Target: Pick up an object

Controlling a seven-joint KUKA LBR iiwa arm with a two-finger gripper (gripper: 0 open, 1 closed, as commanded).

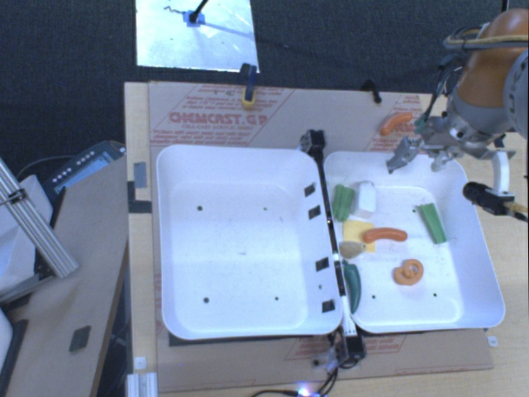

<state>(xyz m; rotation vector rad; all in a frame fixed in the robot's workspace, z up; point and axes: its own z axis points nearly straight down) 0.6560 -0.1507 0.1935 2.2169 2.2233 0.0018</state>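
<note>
Nothing grabbed yet. Gripper [420, 151] hanging spread and holding nothing over the far edge of the right bin [475, 304]. Sausage [385, 235], orange ring [408, 271], green stick [431, 222] all sitting inside. Whole pick left to do.

The grey arm [496, 64] reaches in from the right edge of the view, its orange band sitting high at the upper right corner above the wrist. The wrist angles down and to the left, ending in the two-finger gripper [420, 157], which hangs near the top right of the scene. Its two metal fingers [400, 157] stand spread apart, pointing downward, with nothing between them. A black fitting juts out lower on the arm's right side.
</note>
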